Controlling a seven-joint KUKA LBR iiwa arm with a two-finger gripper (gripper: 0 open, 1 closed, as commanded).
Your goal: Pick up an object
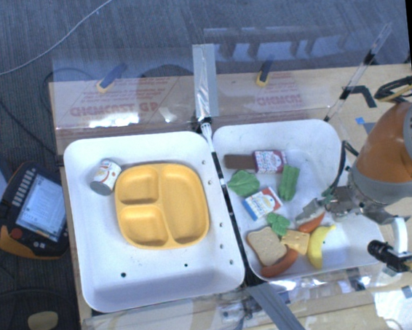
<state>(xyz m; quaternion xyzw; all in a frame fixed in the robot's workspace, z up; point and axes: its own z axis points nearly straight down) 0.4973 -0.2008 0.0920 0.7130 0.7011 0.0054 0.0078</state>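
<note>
My two-finger gripper point(314, 208) hangs just above the small orange-red carrot-shaped toy point(311, 223), beside the yellow plastic banana point(317, 245); I cannot tell my jaws' state.

Toy banana point(316, 245), yellow, lying near right bin's front edge, beside what looks like a cheese wedge point(296, 241)

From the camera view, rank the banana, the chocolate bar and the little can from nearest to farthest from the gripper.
Measured from the gripper:
1. Banana, right bin, just below it.
2. Chocolate bar, right bin's far side.
3. Can, left bin, beside the yellow tray.
</note>
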